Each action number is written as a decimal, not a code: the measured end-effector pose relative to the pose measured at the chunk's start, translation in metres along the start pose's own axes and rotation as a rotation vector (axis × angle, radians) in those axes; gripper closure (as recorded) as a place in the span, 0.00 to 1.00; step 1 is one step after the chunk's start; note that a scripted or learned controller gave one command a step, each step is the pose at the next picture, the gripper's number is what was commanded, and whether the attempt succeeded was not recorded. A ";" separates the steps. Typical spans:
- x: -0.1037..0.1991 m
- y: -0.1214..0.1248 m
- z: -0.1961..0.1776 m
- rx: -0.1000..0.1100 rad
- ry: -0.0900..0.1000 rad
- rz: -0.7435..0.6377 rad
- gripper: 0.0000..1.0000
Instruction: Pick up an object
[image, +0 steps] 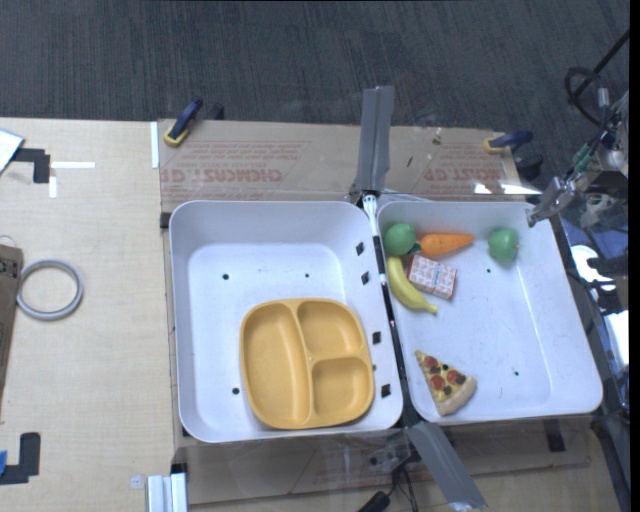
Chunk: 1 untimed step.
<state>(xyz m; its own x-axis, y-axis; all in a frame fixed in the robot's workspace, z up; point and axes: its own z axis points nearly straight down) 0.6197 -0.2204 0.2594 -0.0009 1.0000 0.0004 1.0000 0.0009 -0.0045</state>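
Observation:
The right bin (520, 335) holds several toy foods. A green round fruit (400, 238) lies at its back left, with an orange carrot (445, 242) just right of it and a second green fruit (503, 245) further right. A yellow banana (406, 286) lies along the left wall, touching a small red-and-white box (433, 277). A pizza slice (445, 382) rests near the front. In the left bin (205, 290), a yellow divided plate (303, 362) sits at the front right.
A roll of tape (47, 289) lies on the wooden bench to the left. Blue clamps (183, 120) (510, 141) hold cardboard behind the bins. Cables and metal hardware (590, 165) crowd the right bin's back right corner.

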 end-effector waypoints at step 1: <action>-0.002 -0.020 0.030 0.001 -0.001 0.038 0.00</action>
<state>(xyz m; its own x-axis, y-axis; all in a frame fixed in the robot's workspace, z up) 0.6000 -0.2224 0.2293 0.0372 0.9993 -0.0004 0.9993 -0.0372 -0.0051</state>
